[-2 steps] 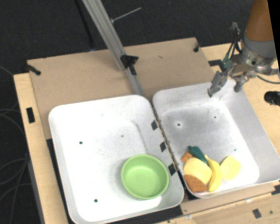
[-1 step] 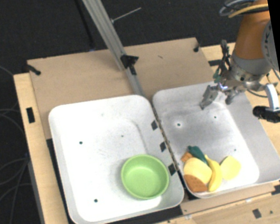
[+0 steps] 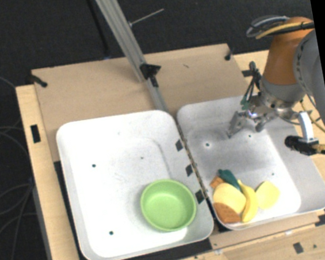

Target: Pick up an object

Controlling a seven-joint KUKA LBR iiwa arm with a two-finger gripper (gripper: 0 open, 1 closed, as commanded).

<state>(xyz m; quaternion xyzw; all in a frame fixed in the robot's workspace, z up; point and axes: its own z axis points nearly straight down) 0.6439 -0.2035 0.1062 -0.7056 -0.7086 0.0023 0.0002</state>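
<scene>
camera view: metal gripper [image 3: 240, 120] splayed, released; round glossy green bowl [image 3: 168, 204] apart.

Arm [image 3: 285, 67] is seen entering from the right, grey links with the orange band above the wrist. Wrist is angled down and leftward. Gripper [image 3: 240, 122] is carried low at the arm's left end, its metal fingers [image 3: 234, 126] pointed left and slightly down. Nothing is seen between the jaws. Spread of the jaws is too blurred to be judged.
</scene>
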